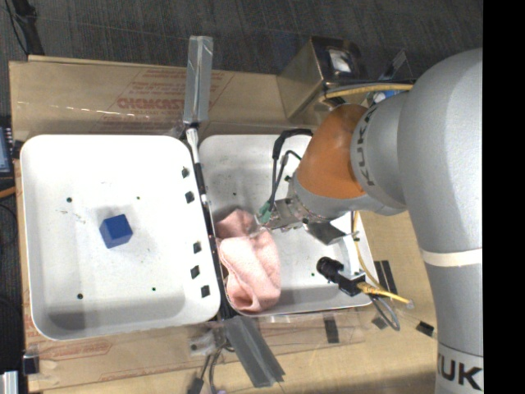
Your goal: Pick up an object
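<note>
The right bin (246, 150) held a pink cloth (250, 265); your gripper (275, 216) touched its edge, finger state unclear, so it risked slipping.

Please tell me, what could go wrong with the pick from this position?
1. The pink cloth lies bunched against the right bin's left wall, so the gripper, low at its upper edge, may catch just a fold that slips out.
2. The blue cube sits far away in the left bin.

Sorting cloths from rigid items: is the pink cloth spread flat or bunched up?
Bunched up. The pink cloth lies as a crumpled heap with folds against the left wall of the right bin, just below the hand.
</note>
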Robot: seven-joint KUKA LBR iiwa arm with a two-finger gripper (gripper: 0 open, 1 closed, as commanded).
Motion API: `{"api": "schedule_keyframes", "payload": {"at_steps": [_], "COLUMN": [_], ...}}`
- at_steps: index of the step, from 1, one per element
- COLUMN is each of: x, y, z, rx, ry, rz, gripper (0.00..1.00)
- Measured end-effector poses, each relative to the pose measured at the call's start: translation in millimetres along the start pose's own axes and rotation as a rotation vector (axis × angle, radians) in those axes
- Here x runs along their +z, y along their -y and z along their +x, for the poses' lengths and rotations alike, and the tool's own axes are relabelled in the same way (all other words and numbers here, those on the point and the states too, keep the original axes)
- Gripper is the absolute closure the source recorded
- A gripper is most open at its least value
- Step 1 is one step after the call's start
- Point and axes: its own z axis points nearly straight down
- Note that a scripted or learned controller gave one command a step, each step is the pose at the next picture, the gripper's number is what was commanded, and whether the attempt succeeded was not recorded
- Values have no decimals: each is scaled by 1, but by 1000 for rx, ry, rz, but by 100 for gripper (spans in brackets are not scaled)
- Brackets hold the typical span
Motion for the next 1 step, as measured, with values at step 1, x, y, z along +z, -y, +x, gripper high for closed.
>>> {"api": "schedule_keyframes", "payload": {"at_steps": [1], "x": [-91], "y": [-96], "z": [16], "rx": [-191], "ry": [2], "rz": [-2], "gripper": [100]}}
